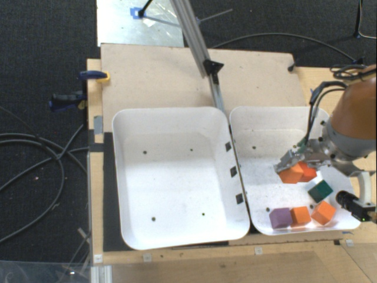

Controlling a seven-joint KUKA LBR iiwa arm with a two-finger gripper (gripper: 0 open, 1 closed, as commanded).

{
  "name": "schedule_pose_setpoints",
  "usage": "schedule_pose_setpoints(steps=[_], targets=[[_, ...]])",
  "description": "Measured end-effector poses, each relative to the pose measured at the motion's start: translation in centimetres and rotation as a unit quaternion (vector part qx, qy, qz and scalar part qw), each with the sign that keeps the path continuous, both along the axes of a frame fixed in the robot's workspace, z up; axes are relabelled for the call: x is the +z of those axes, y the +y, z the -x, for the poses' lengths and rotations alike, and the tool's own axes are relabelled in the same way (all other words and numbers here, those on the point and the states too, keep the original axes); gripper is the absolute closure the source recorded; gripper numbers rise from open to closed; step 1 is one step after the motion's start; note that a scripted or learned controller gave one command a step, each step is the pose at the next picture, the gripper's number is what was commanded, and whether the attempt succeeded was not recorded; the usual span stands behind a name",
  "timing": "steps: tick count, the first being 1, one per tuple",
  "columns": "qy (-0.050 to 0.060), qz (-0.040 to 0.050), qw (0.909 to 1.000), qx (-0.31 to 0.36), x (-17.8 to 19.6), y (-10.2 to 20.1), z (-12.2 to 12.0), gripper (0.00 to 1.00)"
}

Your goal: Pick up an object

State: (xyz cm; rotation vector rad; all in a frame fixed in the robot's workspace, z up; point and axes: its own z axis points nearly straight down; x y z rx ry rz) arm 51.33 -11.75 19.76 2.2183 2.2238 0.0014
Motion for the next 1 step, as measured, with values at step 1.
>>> schedule_pose_setpoints(steps=[1], targets=[[0.004,-0.0001,1.0000,-0.002,-8.99,-3.89,1.76,0.00]])
